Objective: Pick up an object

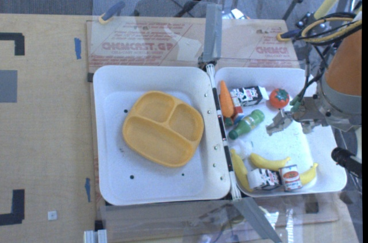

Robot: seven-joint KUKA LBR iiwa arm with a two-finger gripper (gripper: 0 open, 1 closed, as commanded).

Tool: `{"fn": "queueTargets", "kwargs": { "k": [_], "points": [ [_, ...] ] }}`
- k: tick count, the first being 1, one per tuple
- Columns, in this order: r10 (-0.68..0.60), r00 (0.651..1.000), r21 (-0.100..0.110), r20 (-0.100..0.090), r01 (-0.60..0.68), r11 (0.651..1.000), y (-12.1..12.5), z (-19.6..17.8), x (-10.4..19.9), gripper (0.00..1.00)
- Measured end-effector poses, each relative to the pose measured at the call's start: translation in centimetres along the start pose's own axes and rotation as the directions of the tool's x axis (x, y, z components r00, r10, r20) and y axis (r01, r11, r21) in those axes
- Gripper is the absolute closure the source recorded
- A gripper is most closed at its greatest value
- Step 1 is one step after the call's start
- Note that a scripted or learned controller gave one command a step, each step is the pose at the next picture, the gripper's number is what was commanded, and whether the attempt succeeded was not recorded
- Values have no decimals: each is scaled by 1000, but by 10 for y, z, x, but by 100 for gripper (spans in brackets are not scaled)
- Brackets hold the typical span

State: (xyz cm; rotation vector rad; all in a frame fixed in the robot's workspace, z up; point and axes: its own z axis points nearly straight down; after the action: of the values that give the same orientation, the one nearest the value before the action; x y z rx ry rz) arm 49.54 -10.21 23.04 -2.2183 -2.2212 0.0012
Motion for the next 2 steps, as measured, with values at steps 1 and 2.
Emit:
{"fn": "queueTargets", "kwargs": {
  "k": [1, 2],
  "points": [
    [-68, 998, -4, 2, 68, 998, 54, -72, 16, 0],
    [95, 995, -5, 3, -95, 995, 100, -18, -57, 0]
  ]
}}
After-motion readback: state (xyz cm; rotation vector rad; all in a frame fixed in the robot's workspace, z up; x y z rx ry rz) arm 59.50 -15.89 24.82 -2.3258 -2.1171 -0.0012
